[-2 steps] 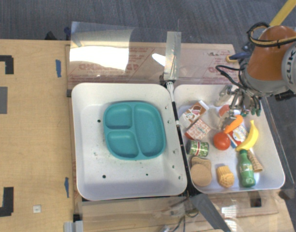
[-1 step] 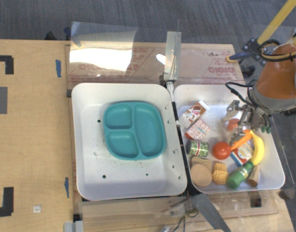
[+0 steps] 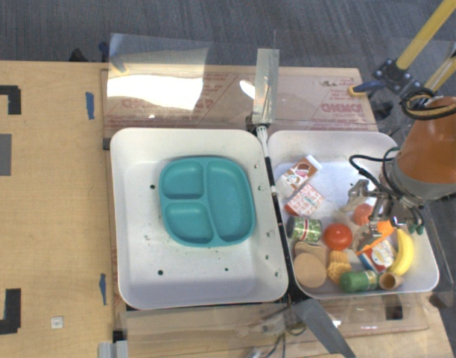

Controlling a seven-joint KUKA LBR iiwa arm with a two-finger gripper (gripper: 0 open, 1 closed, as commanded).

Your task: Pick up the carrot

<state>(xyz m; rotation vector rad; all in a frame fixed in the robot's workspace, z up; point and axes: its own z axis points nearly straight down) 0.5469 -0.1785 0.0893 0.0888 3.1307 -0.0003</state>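
The carrot is a small orange piece lying at a slant in the right bin, between a red tomato and a yellow banana. My gripper hangs low in this bin, just above and behind the carrot, under the grey and orange wrist. Its metal fingers look spread apart, and nothing is clearly held between them. A small red-orange item sits beside them. The gripper body hides part of the carrot's upper end.
Crowded around the carrot are a corn cob, a green cylinder, a can, two small cartons and a tan round piece. The left bin holds a teal divided plate.
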